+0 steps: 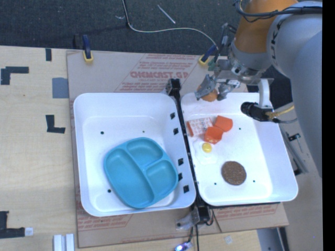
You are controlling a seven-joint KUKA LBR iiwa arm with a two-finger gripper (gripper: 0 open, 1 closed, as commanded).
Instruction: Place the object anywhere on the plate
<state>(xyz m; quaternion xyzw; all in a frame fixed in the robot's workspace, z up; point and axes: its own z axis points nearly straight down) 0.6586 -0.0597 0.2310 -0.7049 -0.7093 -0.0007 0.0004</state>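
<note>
Two bins, one arm: gripper (213, 91) hung over far edge of right bin (272, 156), fingers clamped on small orange object (210, 95).
To do it well, I reckoned: lift clear of the divider btwn bins, carry left, let go low over the blue plate (140, 171) in left bin (91, 140), over a compartment not a ridge. Object too small & half hidden to tell its long axis or heading.

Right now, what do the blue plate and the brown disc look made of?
Blue plate: looks like moulded plastic, smooth with a soft sheen, uniform colour, rounded divider ridges forming three compartments. Brown disc: matte, speckled, rough-looking surface; probably a toy burger patty in plastic or foam, but the view leaves that open.
</note>
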